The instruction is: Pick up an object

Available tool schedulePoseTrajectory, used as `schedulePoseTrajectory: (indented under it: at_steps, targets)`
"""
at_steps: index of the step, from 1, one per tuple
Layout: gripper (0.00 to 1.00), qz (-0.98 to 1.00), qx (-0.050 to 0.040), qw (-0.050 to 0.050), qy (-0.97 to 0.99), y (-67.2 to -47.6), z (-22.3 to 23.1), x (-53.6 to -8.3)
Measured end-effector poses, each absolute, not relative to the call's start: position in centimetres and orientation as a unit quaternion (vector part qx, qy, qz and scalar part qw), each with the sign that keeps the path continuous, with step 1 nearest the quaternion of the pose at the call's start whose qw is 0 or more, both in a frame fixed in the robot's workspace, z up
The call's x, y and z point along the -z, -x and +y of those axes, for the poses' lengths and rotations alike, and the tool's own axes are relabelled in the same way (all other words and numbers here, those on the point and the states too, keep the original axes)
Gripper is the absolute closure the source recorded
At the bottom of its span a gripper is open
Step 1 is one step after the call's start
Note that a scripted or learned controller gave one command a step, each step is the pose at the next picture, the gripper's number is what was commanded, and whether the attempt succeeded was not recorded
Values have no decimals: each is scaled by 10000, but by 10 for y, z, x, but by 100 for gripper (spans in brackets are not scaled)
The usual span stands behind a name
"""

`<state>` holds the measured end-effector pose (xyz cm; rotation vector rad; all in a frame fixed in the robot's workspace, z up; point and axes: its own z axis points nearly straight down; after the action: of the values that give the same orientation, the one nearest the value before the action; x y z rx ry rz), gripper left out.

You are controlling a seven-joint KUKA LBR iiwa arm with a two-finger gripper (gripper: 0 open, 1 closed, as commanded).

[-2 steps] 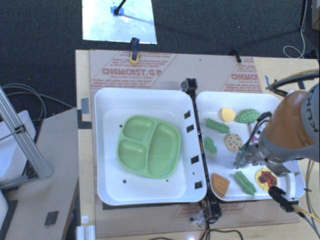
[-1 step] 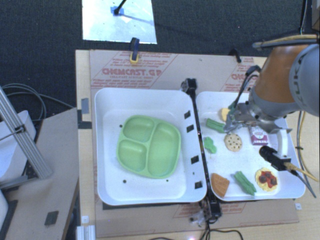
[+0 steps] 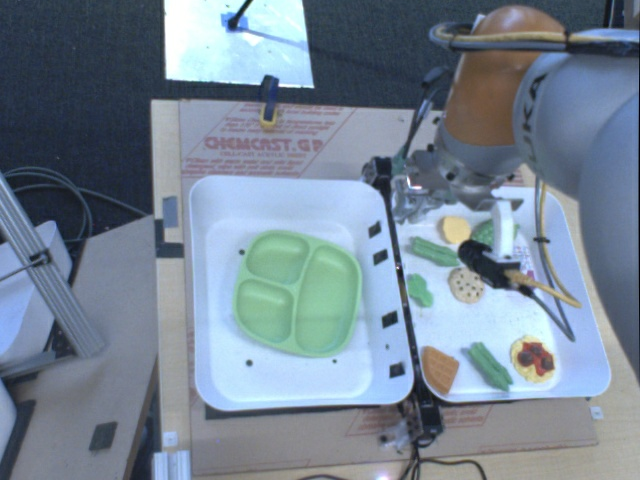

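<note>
- Currently the pincer (image 3: 408, 200) hangs over the far-left corner of the right bin (image 3: 580, 338), close by the divider. Spread or pressed together: cannot tell.
- Likeliest target, by my judgement, is the green pea pod (image 3: 433, 251). It lies flat in the right bin, just nearside of the pincer and slightly right.
- Pod's long axis slants from upper left to lower right.
- Look: elongated, bright green, toy-like. A yellow round piece (image 3: 455, 229) sits just beside it.
</note>
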<state>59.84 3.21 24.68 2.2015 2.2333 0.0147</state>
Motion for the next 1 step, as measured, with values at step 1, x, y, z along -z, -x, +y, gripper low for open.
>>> schedulePoseTrajectory:
  at_steps: [1]
  targets:
    - [100,7081,-35,28,-7061,-546,10,-339]
